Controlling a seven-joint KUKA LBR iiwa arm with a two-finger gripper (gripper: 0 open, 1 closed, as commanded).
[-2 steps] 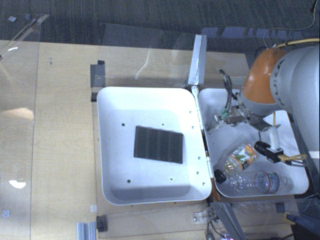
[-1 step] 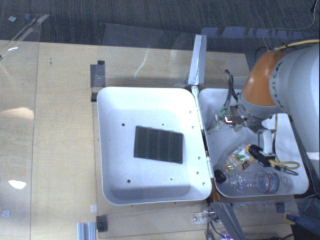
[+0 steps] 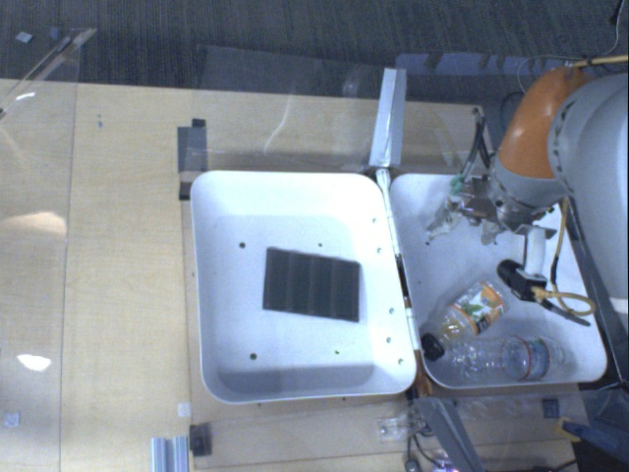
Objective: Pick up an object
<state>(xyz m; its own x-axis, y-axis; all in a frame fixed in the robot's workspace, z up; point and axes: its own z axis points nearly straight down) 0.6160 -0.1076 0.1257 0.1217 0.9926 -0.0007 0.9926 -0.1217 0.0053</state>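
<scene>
**Diagonally laid bottle at the near end of the right bin; tool at the far end**

A small labelled bottle [image 3: 474, 310] is seen lying on its side in the right bin [image 3: 432, 273]. Its long axis runs on a diagonal, with its black cap [image 3: 432, 344] pointed toward the near left corner and its base toward the bin's middle. The cap is set just beside the wall shared with the left bin [image 3: 199, 264].

A clear bottle [image 3: 506, 357] is laid just beside it, along the near wall, with its long axis running left to right. Which end carries its cap cannot be told. The two bottles are close together at the labelled bottle's cap end, and whether they touch cannot be told.

The tool [image 3: 464, 214] is placed over the far part of the right bin, apart from both bottles. Whether it is released or clenched cannot be told, and nothing is seen grasped in it. Bare white floor is left between the tool and the bottles.

A dark ribbed pad [image 3: 313, 284] is laid flat in the middle of the left bin, long axis left to right and slightly skewed, with open floor on all sides. Bare table [image 3: 98, 264] is spread to the left of the bins.
</scene>
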